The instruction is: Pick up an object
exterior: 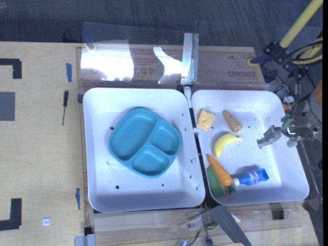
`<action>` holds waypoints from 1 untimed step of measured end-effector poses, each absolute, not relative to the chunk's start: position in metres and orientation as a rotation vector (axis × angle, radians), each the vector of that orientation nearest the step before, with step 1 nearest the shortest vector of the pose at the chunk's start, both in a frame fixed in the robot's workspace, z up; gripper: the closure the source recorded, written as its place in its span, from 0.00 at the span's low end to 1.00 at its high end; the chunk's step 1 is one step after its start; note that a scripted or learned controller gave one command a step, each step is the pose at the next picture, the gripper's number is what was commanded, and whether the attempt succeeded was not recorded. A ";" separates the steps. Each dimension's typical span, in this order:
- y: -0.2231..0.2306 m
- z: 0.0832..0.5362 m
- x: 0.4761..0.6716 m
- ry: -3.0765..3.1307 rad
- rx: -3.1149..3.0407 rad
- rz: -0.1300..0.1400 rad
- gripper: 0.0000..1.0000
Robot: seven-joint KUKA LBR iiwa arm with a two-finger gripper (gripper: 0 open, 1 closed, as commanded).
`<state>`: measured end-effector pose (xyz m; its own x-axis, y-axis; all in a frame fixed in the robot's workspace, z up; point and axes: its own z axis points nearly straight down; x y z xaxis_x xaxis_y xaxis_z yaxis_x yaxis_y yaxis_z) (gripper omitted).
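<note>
From above, two white bins sit side by side on the bench: the left bin [97, 183] holds a blue divided plate [145, 142], lying a little toward that bin's upper middle, and the right bin [292, 183] holds the loose things. The gripper [270, 136] hangs over the right bin's right part, near its right wall, with metal parts of the wrist just to its right at the bin's edge. Whether it is released or clenched cannot be told from this angle; nothing can be seen caught in it. The nearest thing to it is the banana [224, 143], which lies to its left near the bin's middle, apart from it with bare white floor between. Above the banana, toward the bin's far side, a brown cone [232, 120] lies tilted, and left of that a yellow cheese wedge [205, 120] sits close to the wall between the bins. Below and left of the gripper, a blue tube [251, 178] with a white cap lies nearly flat, its cap end touching or just beside a carrot [220, 171], which slants down from the dividing wall, its lower end by a green piece [214, 183]. A clear panel [133, 58] stands behind the bins.
</note>
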<state>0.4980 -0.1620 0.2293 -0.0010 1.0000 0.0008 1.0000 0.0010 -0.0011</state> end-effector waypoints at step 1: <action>-0.140 0.262 0.544 -2.248 -2.199 -0.004 0.00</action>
